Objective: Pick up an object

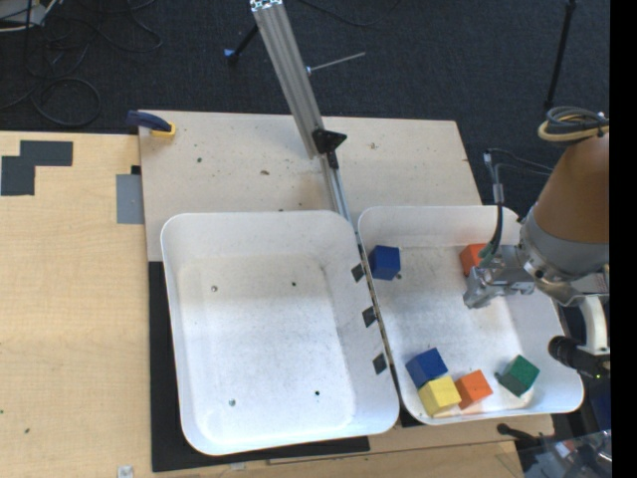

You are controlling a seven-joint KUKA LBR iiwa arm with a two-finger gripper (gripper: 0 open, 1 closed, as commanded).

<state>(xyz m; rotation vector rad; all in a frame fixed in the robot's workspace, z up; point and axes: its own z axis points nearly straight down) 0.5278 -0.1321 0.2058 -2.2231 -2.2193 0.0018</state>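
Note:
My gripper (480, 293) hangs low over the right bin (450, 317), near its right side. An orange block (472, 258) sits just above and left of the gripper, partly hidden behind it. A blue block (384, 262) lies at the bin's upper left. Along the front edge sit another blue block (426, 365), a yellow block (438, 395), a second orange block (475, 387) and a green block (519, 374). Nothing shows between the fingers.
The left bin (261, 327) lies beside the right one, with black clips (368, 315) on the shared rim. A slanted aluminium bar (294, 78) rises behind the bins. A cable (495, 197) runs down to the wrist.

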